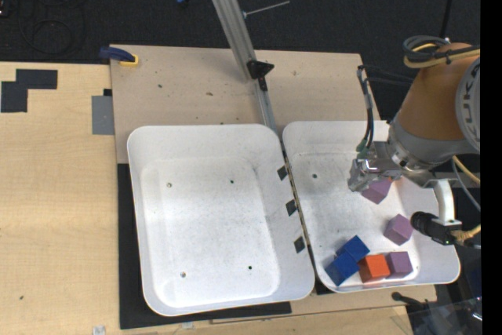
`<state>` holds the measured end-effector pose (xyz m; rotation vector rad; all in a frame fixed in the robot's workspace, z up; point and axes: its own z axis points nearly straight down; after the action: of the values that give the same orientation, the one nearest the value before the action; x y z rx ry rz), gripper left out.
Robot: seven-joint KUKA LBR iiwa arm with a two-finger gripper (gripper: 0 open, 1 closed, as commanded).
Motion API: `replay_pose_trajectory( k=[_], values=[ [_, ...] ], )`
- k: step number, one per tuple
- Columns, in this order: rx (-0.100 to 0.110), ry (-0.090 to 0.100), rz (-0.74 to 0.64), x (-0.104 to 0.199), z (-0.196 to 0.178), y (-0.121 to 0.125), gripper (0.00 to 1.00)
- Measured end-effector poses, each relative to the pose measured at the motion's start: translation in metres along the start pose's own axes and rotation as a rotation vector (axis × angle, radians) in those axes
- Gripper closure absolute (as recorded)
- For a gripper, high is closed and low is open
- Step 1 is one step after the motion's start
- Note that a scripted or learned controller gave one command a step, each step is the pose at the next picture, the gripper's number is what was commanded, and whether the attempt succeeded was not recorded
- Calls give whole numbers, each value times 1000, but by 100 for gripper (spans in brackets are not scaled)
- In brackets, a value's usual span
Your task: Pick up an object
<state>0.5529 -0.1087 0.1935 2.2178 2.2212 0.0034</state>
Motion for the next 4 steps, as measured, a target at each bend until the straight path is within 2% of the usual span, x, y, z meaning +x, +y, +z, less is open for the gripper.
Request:
replay_pose_trajectory(
  k=[1,2,3,4],
  values=[
    [0,0,1,-1,-52,-9,100],
    [3,0,0,-3,-77,-9,100],
    [5,2,-3,50,-79,-2,100],
    [9,3,-4,112,-66,1,100]
  ],
)
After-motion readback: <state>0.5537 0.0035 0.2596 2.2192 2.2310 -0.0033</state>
